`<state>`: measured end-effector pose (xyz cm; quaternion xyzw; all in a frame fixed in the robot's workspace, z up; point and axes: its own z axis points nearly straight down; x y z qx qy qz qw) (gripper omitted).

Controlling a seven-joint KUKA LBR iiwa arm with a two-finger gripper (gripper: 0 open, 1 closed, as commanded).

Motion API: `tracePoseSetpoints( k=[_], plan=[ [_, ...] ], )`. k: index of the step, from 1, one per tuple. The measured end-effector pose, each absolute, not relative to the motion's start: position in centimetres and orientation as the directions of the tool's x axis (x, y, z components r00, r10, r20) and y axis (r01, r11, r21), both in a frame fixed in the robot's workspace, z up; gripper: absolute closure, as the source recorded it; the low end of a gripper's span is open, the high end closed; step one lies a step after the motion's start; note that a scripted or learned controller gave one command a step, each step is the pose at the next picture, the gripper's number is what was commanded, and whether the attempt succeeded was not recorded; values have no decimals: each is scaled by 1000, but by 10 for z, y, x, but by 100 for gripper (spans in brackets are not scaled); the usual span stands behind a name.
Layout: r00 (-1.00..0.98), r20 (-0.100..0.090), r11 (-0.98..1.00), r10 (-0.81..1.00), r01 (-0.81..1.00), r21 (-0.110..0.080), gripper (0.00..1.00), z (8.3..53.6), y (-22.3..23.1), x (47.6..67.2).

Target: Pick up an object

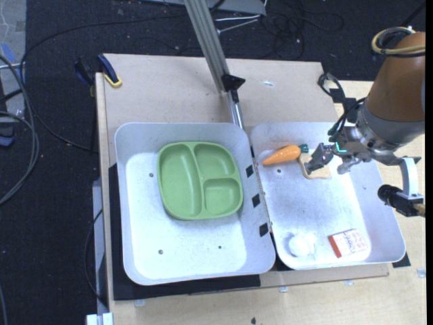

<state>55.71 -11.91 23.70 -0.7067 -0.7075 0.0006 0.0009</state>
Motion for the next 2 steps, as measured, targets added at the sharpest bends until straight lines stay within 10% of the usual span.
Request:
tracePoseSetpoints(
  k=[2],
  plan=[
    [1,0,-1,1000,1000,-4,0,177,-126,559]
  ],
)
